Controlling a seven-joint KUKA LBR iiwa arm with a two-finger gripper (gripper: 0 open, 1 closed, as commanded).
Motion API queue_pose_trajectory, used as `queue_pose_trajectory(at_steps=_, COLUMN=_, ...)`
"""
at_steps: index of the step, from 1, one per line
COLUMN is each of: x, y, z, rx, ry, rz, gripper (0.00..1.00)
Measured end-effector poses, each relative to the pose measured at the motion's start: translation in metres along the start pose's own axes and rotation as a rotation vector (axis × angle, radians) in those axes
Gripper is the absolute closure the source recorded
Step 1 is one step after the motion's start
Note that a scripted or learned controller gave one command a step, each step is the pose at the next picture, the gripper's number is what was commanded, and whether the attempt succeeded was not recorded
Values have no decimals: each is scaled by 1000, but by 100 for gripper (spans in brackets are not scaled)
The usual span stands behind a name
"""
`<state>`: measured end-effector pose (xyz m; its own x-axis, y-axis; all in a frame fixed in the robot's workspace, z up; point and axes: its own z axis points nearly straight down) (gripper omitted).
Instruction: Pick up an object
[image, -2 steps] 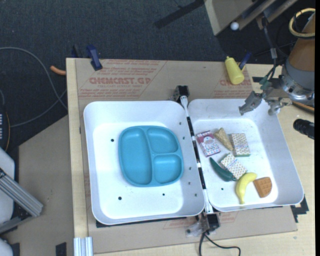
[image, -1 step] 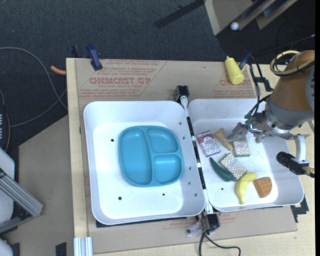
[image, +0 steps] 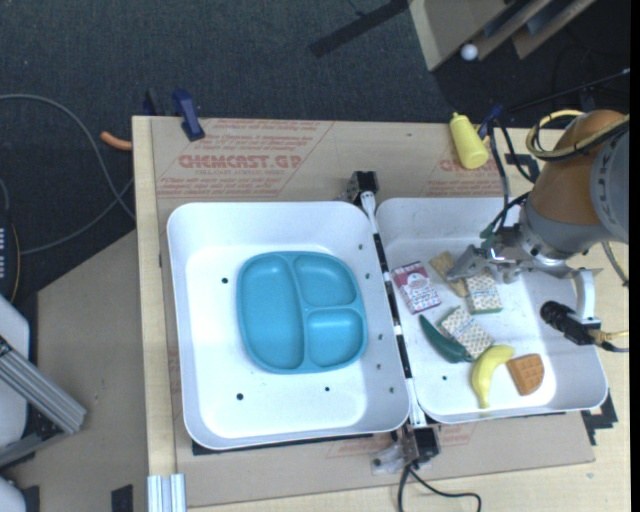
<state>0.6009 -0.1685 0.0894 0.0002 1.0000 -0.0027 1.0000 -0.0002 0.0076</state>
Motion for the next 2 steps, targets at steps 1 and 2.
queue_pose_trajectory(at_steps=1, x=0, y=0, z=-9, rx=-1, ry=-1, rz=1, gripper=100)
queue_pose_trajectory(at_steps=2, x=99, y=-1, z=-96, rx=6, ry=4, rz=-2, gripper=100)
